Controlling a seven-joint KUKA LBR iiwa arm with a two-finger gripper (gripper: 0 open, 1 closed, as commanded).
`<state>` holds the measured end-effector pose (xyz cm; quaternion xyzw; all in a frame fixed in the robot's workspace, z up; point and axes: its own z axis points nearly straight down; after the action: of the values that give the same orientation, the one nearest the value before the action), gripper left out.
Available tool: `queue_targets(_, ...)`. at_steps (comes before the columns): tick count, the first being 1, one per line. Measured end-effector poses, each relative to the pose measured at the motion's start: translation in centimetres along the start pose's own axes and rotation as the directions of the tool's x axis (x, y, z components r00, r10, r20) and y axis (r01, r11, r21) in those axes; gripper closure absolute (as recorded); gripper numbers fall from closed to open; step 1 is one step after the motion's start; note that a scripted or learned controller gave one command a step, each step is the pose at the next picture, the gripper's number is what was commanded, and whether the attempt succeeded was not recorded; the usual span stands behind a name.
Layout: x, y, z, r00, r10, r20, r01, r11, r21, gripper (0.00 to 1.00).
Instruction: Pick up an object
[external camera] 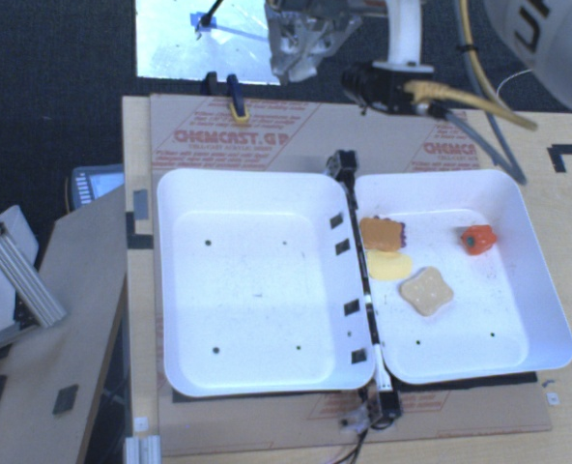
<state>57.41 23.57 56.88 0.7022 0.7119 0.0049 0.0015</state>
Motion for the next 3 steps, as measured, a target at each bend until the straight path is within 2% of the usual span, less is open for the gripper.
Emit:
queue_targets(1,0.0,0.0,0.1,1.000,-0.001,0.000,0.001,1.000,0.001,0.00)
queue_targets(2,0.1,0.0,-1.1,1.000,-0.003,-0.001,0.003,1.000,-0.002,1.00)
queue_targets(3,0.1,0.0,-1.1,1.000,-0.004,-0.001,0.004,1.000,-0.001,0.00)
